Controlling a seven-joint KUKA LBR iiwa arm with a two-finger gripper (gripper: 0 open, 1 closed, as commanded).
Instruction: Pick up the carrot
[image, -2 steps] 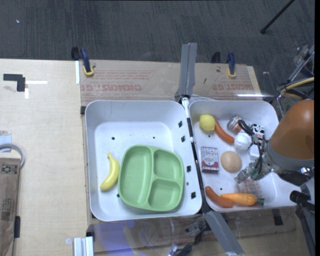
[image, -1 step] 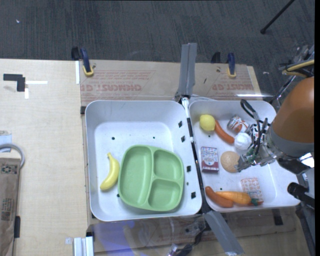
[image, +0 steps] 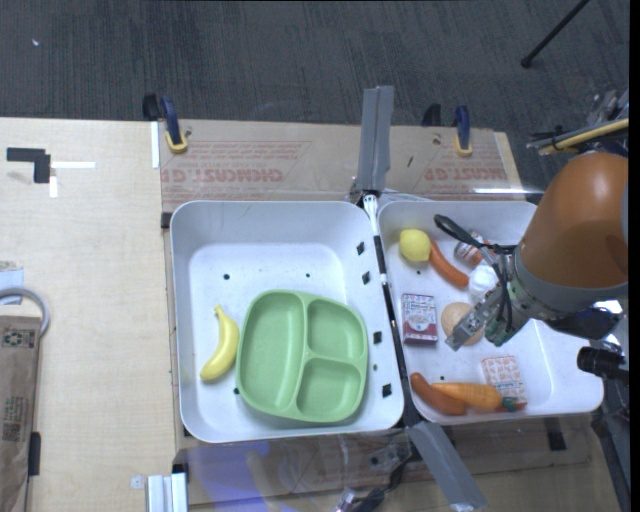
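While the pincer (image: 478, 322) hangs nearby — grip state unclear — the carrot (image: 470, 396) lies orange, tapered.

We observe a light wooden counter (image: 90, 300) carrying two white bins: one (image: 200, 330) well left of the end effector (image: 478, 322), one (image: 560, 385) beneath it.

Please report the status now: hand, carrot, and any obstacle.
Hand low in right bin, nothing seen held. Carrot lies near front wall, untouched. Small box close beside carrot.
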